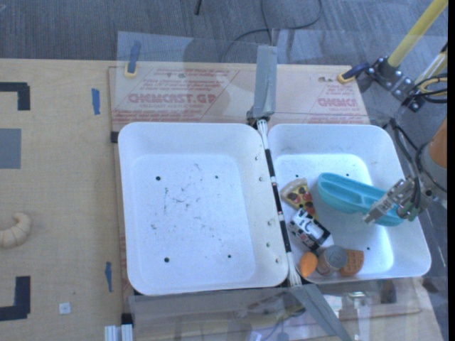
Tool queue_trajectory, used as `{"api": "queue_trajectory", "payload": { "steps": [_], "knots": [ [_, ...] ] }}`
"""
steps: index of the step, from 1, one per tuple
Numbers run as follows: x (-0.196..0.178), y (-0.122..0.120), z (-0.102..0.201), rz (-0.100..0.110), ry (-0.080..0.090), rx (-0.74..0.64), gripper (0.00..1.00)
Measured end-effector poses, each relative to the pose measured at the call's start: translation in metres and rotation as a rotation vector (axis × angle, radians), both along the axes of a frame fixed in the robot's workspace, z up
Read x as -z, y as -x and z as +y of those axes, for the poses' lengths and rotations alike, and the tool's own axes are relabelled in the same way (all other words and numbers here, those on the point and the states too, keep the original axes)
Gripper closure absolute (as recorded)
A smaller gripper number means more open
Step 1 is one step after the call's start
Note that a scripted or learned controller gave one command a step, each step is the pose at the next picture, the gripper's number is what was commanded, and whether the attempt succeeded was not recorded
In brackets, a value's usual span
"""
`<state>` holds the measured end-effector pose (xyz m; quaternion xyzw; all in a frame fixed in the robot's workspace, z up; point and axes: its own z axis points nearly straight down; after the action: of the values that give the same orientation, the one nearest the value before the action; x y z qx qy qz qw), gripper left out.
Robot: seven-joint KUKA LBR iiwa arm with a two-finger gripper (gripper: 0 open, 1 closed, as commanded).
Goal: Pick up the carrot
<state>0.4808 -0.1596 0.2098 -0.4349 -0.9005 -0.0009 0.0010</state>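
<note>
While over the right bin:
fingers: parted slightly, holding nothing, touching the scoop
carrot: left and below, well apart

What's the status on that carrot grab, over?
Gripper over right bin, at the blue bowl, nothing seen held. Carrot lies at bin's near-left corner, untouched. Round grey thing and toy car crowd it.
</note>
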Motion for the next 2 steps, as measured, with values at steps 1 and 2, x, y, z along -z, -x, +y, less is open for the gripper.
{"api": "queue_trajectory", "payload": {
  "steps": [1,2],
  "knots": [
    [-0.004,0.0,0.009,0.0,0.001,-0.199,1.0],
    [-0.018,-0.125,-0.014,0.02,-0.009,0.1,1.0]
  ]
}}
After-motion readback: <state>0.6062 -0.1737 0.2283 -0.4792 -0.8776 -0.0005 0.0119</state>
